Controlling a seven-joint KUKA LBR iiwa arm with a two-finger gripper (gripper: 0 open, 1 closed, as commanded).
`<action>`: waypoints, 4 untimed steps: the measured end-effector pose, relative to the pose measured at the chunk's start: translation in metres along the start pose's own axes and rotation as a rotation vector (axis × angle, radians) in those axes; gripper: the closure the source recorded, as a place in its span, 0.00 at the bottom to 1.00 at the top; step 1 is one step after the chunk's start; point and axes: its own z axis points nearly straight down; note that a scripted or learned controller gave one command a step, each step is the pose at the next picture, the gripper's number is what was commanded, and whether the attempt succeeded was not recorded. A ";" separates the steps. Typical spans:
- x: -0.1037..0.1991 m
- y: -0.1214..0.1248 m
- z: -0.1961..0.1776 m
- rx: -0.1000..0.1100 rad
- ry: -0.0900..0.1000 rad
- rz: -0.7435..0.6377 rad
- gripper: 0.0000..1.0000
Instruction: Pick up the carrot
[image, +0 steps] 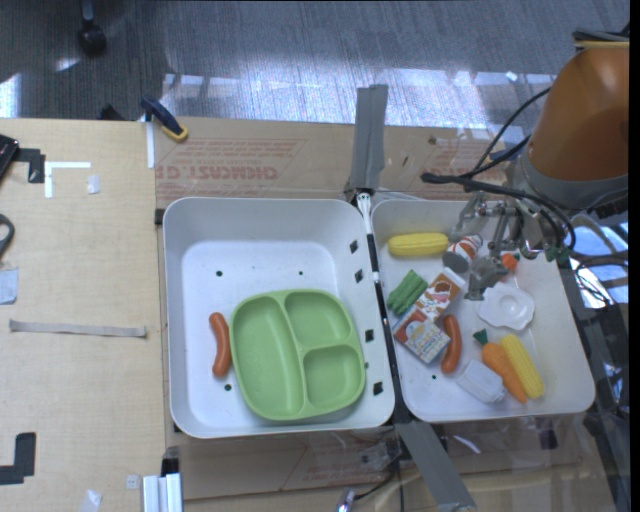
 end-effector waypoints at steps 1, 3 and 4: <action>0.050 -0.041 0.053 0.000 -0.001 -0.171 0.00; 0.091 0.001 0.103 0.000 -0.002 -0.033 0.00; 0.106 -0.048 0.138 0.000 0.000 0.003 0.00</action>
